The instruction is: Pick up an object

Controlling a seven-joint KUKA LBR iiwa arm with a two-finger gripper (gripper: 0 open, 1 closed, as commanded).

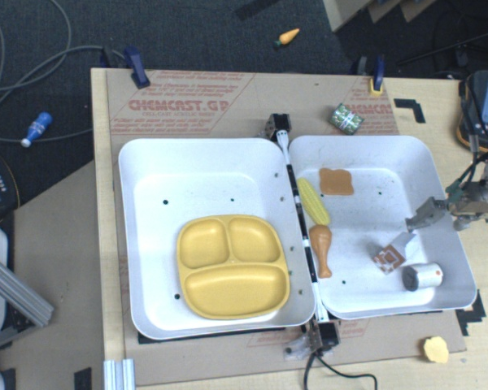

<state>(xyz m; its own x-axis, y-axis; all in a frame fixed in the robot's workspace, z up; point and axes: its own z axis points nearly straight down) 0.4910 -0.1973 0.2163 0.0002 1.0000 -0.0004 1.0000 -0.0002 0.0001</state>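
Two white bins sit side by side on the surface. The left bin (142,169) carries a yellow divided plate (232,265) toward its near edge, three compartments showing. The right bin (366,149) holds the loose things: a corn cob (313,201) and a drumstick (320,249) lie end to end along its left wall, the corn farther back; a brown toast slice (336,182) lies just beside the corn, toward the bin's far edge. Near the bin's near-right corner lie a small brown-and-white packet (387,258) and, just right of it, a white cylinder with a dark end (422,277).

The gripper (424,215) reaches in over the right bin's right edge — it hangs above the floor near the packet and cylinder, with nothing visible between its fingers; whether they are spread or closed cannot be told from here.

On the bare surface beyond the right bin's far edge sits a small green can (346,119), and a yellow lump (435,349) lies by the surface's near-right corner.
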